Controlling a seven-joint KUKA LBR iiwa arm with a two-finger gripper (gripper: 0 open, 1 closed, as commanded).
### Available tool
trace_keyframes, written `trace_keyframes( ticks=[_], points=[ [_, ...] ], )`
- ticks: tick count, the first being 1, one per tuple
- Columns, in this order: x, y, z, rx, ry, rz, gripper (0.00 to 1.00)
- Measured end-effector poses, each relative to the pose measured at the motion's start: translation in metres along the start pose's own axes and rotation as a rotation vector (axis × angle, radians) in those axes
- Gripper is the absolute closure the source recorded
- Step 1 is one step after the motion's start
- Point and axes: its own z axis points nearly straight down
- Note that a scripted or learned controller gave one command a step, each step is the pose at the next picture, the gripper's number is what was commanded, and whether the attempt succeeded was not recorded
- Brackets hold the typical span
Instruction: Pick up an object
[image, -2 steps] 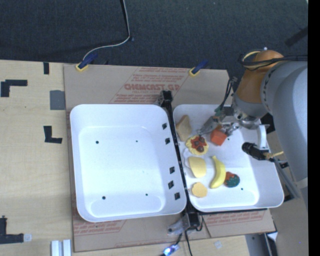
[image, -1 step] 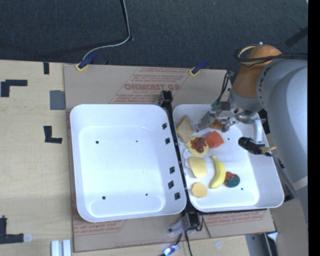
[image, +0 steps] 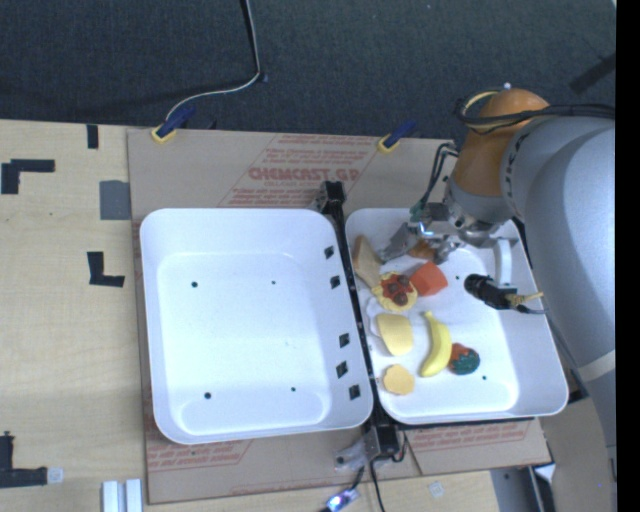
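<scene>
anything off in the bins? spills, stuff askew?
Nothing spilled or damaged. The toy food, including the banana, all sits bunched along the left side of the right bin, inside its walls. The gripper hangs over that bin's far end. The left bin sits square beside it.

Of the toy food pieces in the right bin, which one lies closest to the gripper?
The red-orange piece, just below the gripper. The banana and the yellow pieces lie further toward the bin's near edge.
</scene>
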Motion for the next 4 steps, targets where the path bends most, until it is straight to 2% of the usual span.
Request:
trace_keyframes(
  ticks=[1,2,3,4],
  points=[
    [0.029,0.0,0.0,0.0,-0.001,-0.001,0.0],
    [0.041,-0.053,-0.005,0.004,0.001,0.002,0.0],
    [0.015,-0.031,0.0,-0.001,0.002,0.0,0.0],
    [0.014,-0.029,-0.014,-0.009,0.0,0.0,1.0]
  ],
)
